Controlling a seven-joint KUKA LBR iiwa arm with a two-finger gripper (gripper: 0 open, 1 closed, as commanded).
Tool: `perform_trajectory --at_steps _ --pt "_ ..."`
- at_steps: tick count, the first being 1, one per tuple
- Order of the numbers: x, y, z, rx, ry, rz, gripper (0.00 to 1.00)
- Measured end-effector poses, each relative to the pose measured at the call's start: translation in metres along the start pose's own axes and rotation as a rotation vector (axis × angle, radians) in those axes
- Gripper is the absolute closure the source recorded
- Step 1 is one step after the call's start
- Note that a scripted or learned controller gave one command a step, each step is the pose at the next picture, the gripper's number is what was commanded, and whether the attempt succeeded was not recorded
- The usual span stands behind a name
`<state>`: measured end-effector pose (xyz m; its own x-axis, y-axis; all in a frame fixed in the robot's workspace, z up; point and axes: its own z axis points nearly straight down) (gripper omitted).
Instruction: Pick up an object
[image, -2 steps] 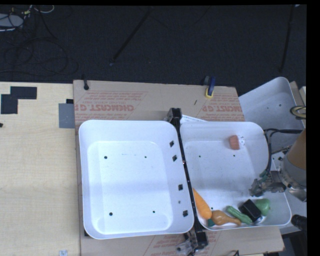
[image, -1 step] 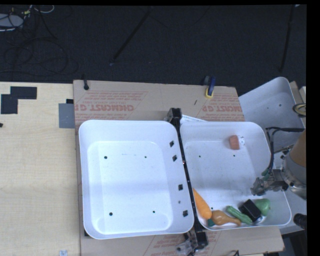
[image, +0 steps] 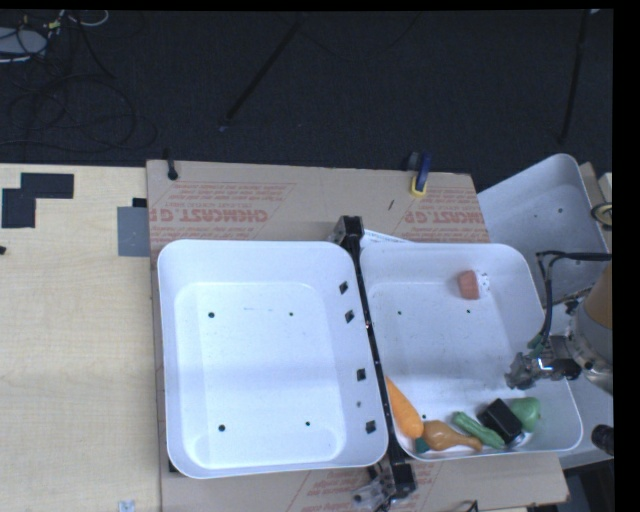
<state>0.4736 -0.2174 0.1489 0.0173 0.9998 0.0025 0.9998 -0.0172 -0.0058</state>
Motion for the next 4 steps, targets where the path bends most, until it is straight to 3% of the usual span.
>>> perform_trajectory --at_steps 4 --pt "-0.004 -0.001 -0.037 0.002 0.002 0.014 1.00"
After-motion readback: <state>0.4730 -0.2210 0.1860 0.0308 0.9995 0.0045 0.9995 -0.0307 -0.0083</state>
